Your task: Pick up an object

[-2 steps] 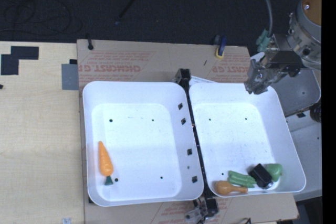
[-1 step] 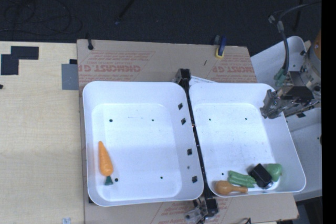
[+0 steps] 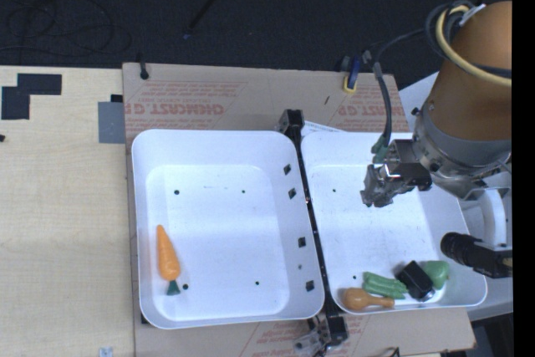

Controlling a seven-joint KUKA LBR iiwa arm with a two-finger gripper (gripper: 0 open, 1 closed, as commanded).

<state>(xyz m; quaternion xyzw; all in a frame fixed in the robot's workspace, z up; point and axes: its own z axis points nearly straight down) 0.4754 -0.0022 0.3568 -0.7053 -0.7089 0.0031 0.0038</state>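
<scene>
Gripper (image 3: 380, 190): hovering over the right bin (image 3: 334, 263); finger state cannot be told.
Carrot (image 3: 168, 255): lying in the left bin (image 3: 146, 155), near its front left corner.
Green piece (image 3: 384, 284), black block (image 3: 415, 280), orange piece (image 3: 365, 299): sitting clustered at the right bin's front edge.

An orange carrot (image 3: 168, 255) with a green stem is seen lying lengthwise in the left bin, well apart from the gripper (image 3: 378, 195). Below the gripper, clustered at the right bin's near edge, are found a green pod (image 3: 383, 285), an orange-tan gourd (image 3: 366, 299), a black block (image 3: 415, 279) and a green piece (image 3: 435, 272)
</scene>
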